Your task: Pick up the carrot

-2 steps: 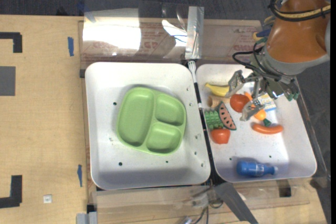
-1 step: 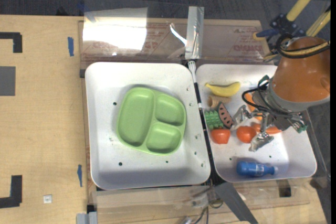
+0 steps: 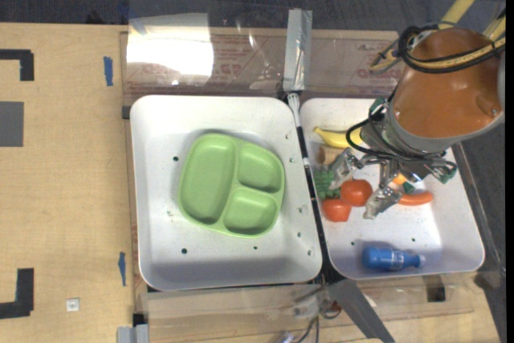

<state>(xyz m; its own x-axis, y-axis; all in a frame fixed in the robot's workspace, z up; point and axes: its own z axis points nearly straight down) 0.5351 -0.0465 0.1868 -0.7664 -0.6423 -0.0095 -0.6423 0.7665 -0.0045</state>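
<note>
Orange carrot (image 3: pixel 416 198) (lying flat) | beside gripper (image 3: pixel 384 190) | jaws' state unclear

Carrot (image 3: pixel 415 198) half hidden behind hand (image 3: pixel 384 187)

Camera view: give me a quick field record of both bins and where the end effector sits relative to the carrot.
left bin: holds a green plate
right bin: holds carrot, tomato, banana, blue bottle, a green item
carrot: lying flat, partly hidden under the end effector
end effector: low over the right bin, at the carrot's left end
tomato: left of the carrot
blue bottle: near the front edge, apart from the rest
banana: near the back, partly under the arm
grasp: not confirmed
</note>
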